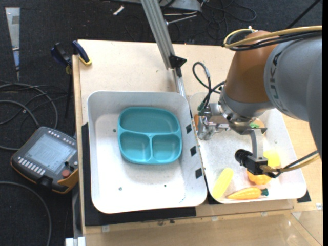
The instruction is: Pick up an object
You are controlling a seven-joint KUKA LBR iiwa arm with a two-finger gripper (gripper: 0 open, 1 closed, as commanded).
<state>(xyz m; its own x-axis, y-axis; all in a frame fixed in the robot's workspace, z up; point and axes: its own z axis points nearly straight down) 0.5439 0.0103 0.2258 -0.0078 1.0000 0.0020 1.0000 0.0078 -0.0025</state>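
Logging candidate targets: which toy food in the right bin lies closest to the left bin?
The plain yellow banana-shaped piece; the green-tipped orange carrot sits farther from it.

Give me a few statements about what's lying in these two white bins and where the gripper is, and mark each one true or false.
1. The turquoise plastic plate with three compartments lies in the white bin on the view's left. True.
2. The orange carrot-shaped piece with a green tip lies on that plate. False: it lies in the white bin on the view's right, near its front edge.
3. The gripper is over the right bin, close to the wall that it shares with the left bin. True.
4. The yellow banana-shaped piece touches the plate. False: it lies in the right bin, beside the carrot-shaped piece.
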